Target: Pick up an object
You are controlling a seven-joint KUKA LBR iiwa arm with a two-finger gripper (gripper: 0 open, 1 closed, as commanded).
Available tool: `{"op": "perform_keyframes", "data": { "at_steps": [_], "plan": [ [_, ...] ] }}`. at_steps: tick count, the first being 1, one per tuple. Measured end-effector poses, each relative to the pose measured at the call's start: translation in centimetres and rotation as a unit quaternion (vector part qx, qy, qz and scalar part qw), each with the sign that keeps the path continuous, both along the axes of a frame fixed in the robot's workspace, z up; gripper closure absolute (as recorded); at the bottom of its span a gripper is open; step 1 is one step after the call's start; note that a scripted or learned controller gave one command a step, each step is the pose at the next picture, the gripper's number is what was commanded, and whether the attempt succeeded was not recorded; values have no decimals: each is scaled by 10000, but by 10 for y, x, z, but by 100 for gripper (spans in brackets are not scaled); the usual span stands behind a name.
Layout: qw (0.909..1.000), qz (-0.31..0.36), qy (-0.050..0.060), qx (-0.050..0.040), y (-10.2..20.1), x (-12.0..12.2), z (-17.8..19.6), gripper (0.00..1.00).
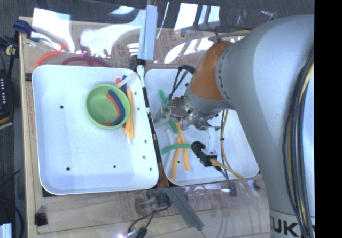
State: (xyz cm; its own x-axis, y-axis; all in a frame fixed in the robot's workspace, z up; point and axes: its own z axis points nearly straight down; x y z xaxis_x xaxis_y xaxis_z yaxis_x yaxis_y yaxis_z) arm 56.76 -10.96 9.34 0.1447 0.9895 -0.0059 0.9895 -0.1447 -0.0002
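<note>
Sticks (180, 149), yellow and green, lay loose in right bin (243, 170), near its left wall, as grasp candidates | camera view: gripper (170, 116) sat low over them, wrist tilted into the bin for a reach | whether it was released or clenched could not be told | green bowl (108, 106) sat in left bin (59, 146), well apart.
</note>
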Motion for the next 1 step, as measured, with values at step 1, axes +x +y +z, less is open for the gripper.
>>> {"op": "perform_keyframes", "data": {
  "at_steps": [1],
  "plan": [
    [10000,28,20,28,2,-1,8,100]
  ]
}}
